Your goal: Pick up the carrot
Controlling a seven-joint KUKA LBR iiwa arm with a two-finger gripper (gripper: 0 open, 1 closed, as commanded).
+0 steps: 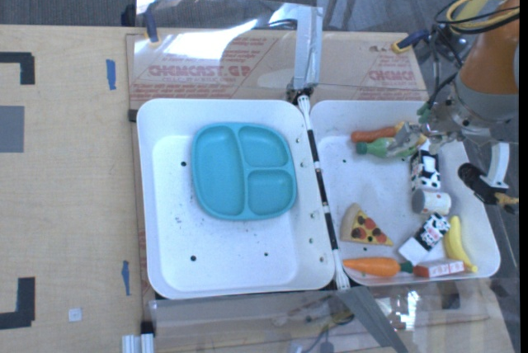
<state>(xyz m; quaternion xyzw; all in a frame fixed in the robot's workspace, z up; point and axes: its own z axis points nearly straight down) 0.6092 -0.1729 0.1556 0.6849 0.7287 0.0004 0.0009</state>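
Two orange candidates in the right bin: one carrot along the far wall, just above a green piece and touching or nearly touching it; a second carrot against the near wall, close to a red-labelled block. Gripper low at the far carrot's right end, amid clutter; cannot tell whether apart, together, or clamped on anything. Likely risks from here: closing on the green piece instead of the carrot, or on both at once; pinching only the tapered end and losing it on the lift; shoving the carrot against the wall; knocking the cow-patterned block just beside. Calls for a grip nearer mid-body, clear of neighbours.
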